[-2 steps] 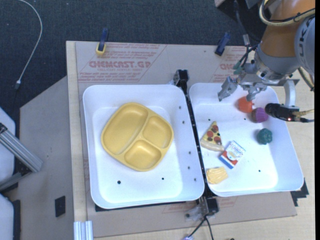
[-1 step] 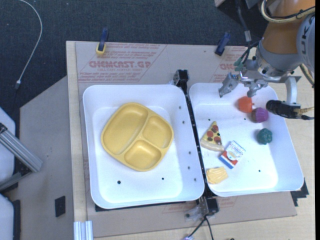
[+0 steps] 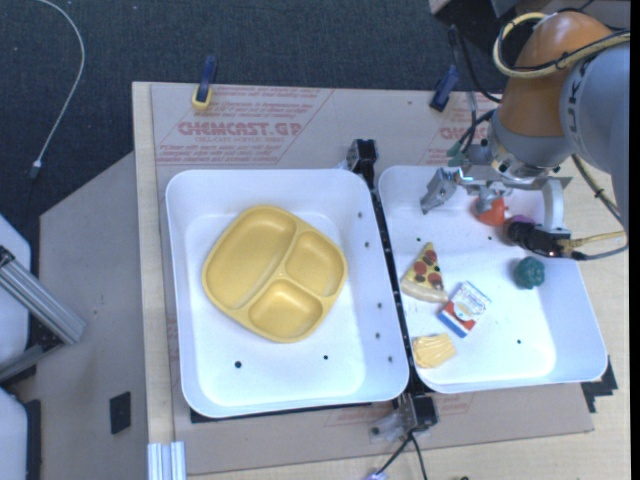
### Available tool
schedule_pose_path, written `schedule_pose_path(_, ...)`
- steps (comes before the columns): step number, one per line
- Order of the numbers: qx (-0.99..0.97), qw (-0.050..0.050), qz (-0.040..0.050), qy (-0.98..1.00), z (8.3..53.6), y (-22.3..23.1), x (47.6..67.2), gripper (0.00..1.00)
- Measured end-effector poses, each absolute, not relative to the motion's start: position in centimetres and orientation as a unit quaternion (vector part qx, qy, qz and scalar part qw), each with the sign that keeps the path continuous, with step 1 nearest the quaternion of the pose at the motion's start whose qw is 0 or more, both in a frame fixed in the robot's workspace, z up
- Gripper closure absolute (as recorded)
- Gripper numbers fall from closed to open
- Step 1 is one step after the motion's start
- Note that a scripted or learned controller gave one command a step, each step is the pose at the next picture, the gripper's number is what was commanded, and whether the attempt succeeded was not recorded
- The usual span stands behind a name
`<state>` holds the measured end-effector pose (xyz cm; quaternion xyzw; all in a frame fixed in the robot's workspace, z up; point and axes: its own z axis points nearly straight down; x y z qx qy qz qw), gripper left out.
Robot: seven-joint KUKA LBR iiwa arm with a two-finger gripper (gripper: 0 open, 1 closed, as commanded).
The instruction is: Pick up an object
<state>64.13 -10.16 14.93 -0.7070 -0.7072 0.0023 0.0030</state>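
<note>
Camera view | gripper (image 3: 492, 193) low over right bin (image 3: 570, 363) far end, fingers spread, nothing between them | orange toy (image 3: 490, 211) just beside the fingers | pizza (image 3: 425, 272), carton (image 3: 465, 308), yellow piece (image 3: 433, 349), green ball (image 3: 529, 272) loose in bin | left bin (image 3: 190, 208) holds yellow plate (image 3: 275, 272) | judged: nothing picked yet; grasp and lift remain

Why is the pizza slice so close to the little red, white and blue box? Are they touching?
Apart. The camera view shows a thin strip of white bin floor between the pizza slice and the little box, which lies just right of and below it.
</note>
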Motion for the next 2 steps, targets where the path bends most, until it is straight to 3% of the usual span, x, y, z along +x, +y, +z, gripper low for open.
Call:
schedule_pose_path(1, -0.707, 0.003, 0.0020, -0.707, 8.92, -9.65, 63.37, 0.00)
schedule_pose_path(2, -0.707, 0.002, 0.0010, -0.707, 8.42, -9.62, 63.33, 0.00)
